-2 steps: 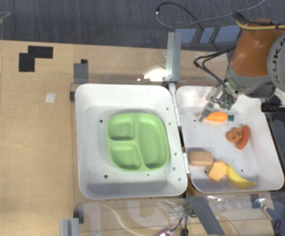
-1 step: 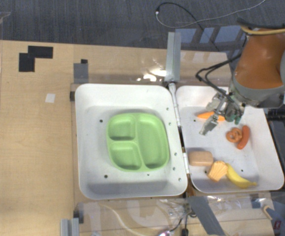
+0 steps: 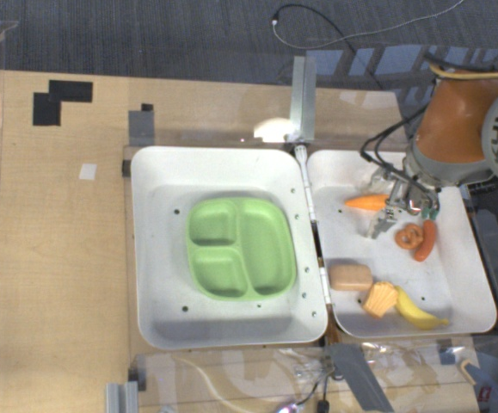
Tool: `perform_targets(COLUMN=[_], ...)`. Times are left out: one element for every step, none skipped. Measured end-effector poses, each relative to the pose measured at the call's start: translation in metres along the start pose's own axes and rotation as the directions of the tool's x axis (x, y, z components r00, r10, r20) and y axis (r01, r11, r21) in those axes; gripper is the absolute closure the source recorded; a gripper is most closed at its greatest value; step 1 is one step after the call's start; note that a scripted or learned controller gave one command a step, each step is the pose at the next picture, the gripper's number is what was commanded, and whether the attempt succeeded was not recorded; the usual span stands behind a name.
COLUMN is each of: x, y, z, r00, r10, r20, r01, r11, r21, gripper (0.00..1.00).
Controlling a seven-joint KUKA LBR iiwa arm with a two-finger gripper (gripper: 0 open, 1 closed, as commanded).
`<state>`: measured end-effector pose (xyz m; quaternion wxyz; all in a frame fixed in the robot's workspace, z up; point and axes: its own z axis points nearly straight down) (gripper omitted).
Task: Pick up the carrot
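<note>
The carrot (image 3: 366,203) lies unlifted on the floor of the right bin (image 3: 481,299), and my tool (image 3: 392,218) hangs just beside its right end with fingers parted and nothing between them, so closing and lifting remain, I judge.

The arm (image 3: 481,132) is a rounded grey body with a broad orange band above the wrist, its surface glossy. Black cables loop along its side toward the tool. The gripper (image 3: 388,218) is a small metallic assembly with slim silver-grey fingers (image 3: 379,227) and dark fittings.
</note>
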<state>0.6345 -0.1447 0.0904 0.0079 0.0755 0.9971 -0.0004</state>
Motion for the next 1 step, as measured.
perform_targets(x=[-0.0264], y=[0.0181], z=[-0.0671], r00=[0.985], r10=[-0.171], r20=[-0.003], r01=[0.171], r11=[0.985], r21=[-0.002], gripper=[0.00])
